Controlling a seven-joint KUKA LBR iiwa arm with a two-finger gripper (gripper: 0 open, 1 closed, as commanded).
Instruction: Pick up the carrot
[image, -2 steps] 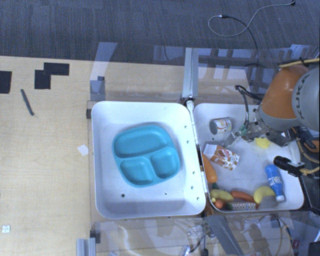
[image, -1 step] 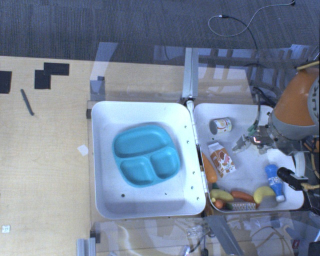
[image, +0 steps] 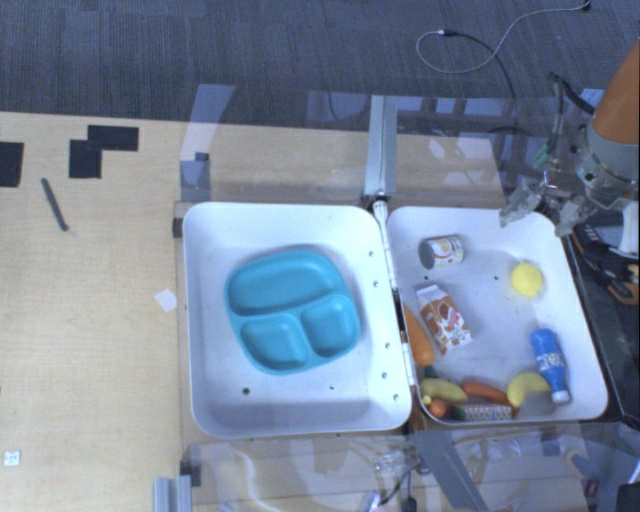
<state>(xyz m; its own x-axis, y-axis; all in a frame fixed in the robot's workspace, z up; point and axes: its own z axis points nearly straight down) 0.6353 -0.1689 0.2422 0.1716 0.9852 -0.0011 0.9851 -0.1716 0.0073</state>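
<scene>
The carrot (image: 420, 339) is a short orange piece lying along the left wall of the right bin (image: 590, 330), half tucked under a small printed carton (image: 443, 318). My gripper (image: 540, 208) hovers over the bin's far right corner, well away from the carrot and above the yellow ball (image: 527, 279). Its two fingers (image: 513, 207) are spread apart and open, with nothing between them.
The right bin also holds a tipped can (image: 442, 250), a blue bottle (image: 549, 364), two yellow bananas (image: 443, 390), an orange-red piece (image: 485, 391) and a brush-like item along the near wall. A blue divided plate (image: 292, 308) sits in the left bin (image: 205, 330).
</scene>
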